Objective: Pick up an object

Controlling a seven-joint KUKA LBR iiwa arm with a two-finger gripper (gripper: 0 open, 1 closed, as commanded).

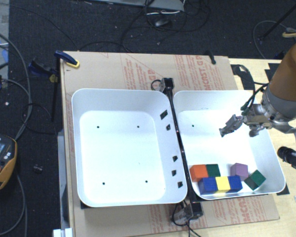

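Fingers [230, 126]: at the arm's tip, above the right bin [207, 105], over its bare middle floor; whether spread or pressed together cannot be told; nothing seen between them.

Blocks: seven, clustered at the near edge of the right bin, well apart from the fingers and nearer the camera than they are. Small cubes, matt, solid colours.
- orange block [199, 172], one, far left of the cluster
- dark green block [213, 170], one, just beside the orange
- blue block [207, 185], one, front row left
- yellow block [223, 183], one, touching the blue
- second blue block [235, 182], one, touching the yellow
- purple block [240, 170], one, behind the second blue
- green block [255, 179], one, far right, turned askew

Bins: two, white, shallow, rounded corners, smooth; left bin [84, 142] beside the right.

Table [118, 70]: brown cardboard sheet with red print under both bins
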